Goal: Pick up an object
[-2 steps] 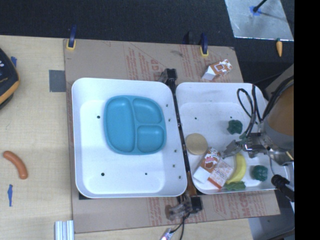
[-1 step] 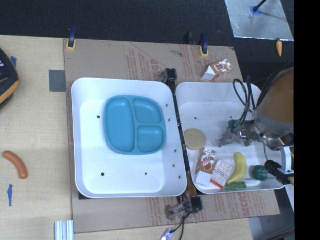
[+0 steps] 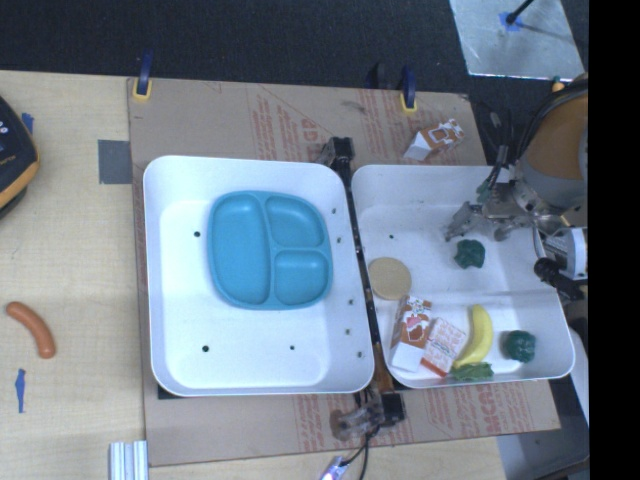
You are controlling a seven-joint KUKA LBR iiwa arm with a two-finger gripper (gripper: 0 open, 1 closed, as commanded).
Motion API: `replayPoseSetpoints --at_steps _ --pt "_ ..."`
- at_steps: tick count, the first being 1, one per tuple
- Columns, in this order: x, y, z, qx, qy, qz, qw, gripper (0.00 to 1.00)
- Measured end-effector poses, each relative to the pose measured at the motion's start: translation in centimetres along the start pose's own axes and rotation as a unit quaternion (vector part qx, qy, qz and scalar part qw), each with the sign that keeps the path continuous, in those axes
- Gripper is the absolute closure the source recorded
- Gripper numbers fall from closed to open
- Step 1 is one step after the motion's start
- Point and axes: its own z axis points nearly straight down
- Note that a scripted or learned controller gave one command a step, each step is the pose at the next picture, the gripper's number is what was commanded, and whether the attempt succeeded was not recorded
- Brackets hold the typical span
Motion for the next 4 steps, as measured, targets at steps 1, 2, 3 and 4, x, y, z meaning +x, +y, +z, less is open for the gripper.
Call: replayPoseSetpoints --at_steps 1,2,3,4 --pt "2.4 -3.3 -2.0 0.001 0.0 0.0 1.0 0.0" --pt "2.0 -2.0 0.1 0.0 -0.001 -0.001 1.0 0.0" --pt "0.8 -13.9 -4.7 0.001 0.0 0.0 1.0 0.0" --pt "6.5 -14.1 -1.1 0.0 0.0 0.0 1.0 0.0"
